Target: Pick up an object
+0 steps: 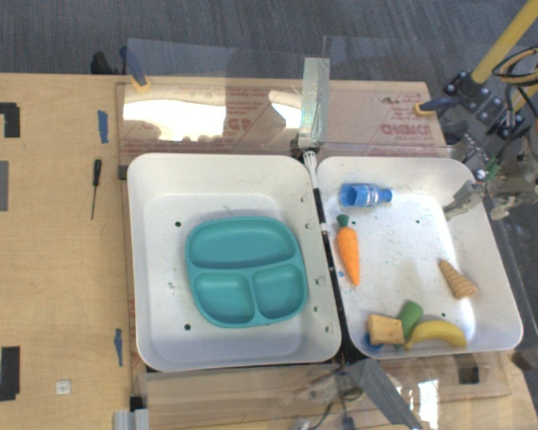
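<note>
The right bin (484,240) holds several small items. A blue bottle (365,194) lies on its side near the back left. An orange carrot (349,253) with a green top lies along the left wall. A tan cone (459,279) rests by the right wall. At the front, a yellow banana (438,332), a green piece (411,314) and a tan block (386,330) sit pressed together. The left bin (152,240) holds a teal divided plate (247,270), lying flat in its middle.
A metal post (315,97) stands behind the seam between the bins. Cables and metal clamps (493,164) crowd the right bin's back right corner, under a yellow pole (517,27). A black screwdriver (95,186) lies on the wooden bench to the left.
</note>
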`<state>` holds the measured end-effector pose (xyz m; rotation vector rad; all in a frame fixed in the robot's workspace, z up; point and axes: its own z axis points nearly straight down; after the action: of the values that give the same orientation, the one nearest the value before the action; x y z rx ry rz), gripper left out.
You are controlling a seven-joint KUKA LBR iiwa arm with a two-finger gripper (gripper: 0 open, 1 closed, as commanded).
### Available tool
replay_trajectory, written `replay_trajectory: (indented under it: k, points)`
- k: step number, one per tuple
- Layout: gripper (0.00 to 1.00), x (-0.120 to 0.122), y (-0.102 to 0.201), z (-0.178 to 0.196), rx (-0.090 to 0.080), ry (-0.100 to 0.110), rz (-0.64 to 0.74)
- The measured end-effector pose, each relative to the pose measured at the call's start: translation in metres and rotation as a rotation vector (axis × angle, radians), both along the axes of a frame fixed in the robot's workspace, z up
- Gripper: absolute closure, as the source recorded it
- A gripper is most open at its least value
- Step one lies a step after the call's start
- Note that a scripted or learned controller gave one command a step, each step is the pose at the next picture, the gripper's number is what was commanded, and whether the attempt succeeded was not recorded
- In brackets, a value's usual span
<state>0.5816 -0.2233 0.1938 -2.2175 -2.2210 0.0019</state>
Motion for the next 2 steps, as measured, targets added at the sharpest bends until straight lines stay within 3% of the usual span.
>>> replay_trajectory:
  k: [1,2]
  points:
    - [0.00,-0.0900,0.0112,-0.1014,0.015,-0.003,0.121]
    - [1.00,-0.0901,0.0076,-0.0938,0.008,-0.004,0.118]
